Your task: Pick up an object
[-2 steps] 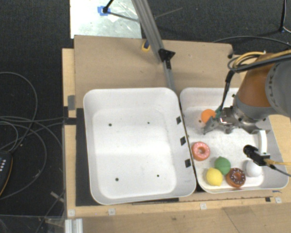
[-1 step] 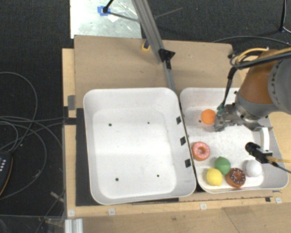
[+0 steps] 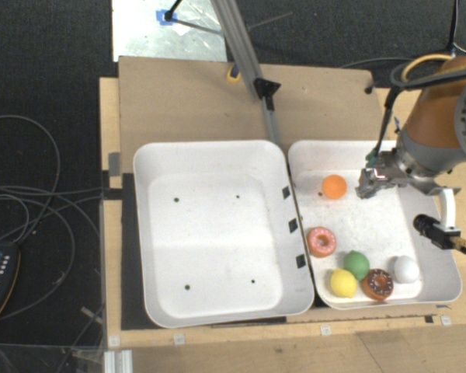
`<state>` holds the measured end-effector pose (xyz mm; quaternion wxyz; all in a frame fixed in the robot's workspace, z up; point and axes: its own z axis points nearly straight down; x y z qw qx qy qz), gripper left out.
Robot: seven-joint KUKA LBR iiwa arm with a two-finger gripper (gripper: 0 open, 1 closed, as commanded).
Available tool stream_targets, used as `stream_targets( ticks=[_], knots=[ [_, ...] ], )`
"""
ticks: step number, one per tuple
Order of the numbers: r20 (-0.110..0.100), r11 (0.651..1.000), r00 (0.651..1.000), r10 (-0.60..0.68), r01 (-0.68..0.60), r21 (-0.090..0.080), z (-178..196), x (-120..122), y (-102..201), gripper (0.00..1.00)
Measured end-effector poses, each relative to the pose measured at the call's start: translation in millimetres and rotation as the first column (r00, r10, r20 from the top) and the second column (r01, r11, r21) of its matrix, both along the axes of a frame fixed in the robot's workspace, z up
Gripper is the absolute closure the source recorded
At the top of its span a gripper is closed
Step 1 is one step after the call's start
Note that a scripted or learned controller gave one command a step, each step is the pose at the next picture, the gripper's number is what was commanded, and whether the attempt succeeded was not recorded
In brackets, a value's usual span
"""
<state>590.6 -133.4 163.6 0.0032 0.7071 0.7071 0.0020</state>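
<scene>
The orange ball (image 3: 334, 186) lies in the right bin (image 3: 450, 286), near that bin's far left corner, resting on the white floor just beside the gripper (image 3: 367, 190). The gripper hangs low over the far part of the same bin, to the ball's right, and nothing shows between it and the ball but a thin strip of bin floor. Whether the pincer is released or clenched cannot be told from this slant; it is dark and small against the arm's wrist. The arm (image 3: 439, 127) comes in over the bin's far right corner, its orange band sitting above the grey wrist.

5 other objects sit in the right bin. A pink donut (image 3: 321, 242) lies against the left wall, about midway along it. Toward the near edge, 4 things cluster: a green ball (image 3: 357, 263), a yellow lemon (image 3: 343, 284) touching it on the near-left side, a chocolate donut (image 3: 378, 284) just beside both, and a white ball (image 3: 406, 270) close to the chocolate donut's right.

The left bin (image 3: 151, 208) stands side by side with the right one, their walls meeting along the middle of the bench (image 3: 318, 92).
</scene>
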Motion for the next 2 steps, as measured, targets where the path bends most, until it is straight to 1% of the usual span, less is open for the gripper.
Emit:
stream_targets(
  ticks=[1,2],
  knots=[
    [0.002,1.000,1.000,0.004,-0.004,0.000,65.2,1.0,-0.5,1.00],
    [-0.004,1.000,1.000,0.005,-0.005,0.001,82.0,2.2,-0.7,1.00]
  ],
)
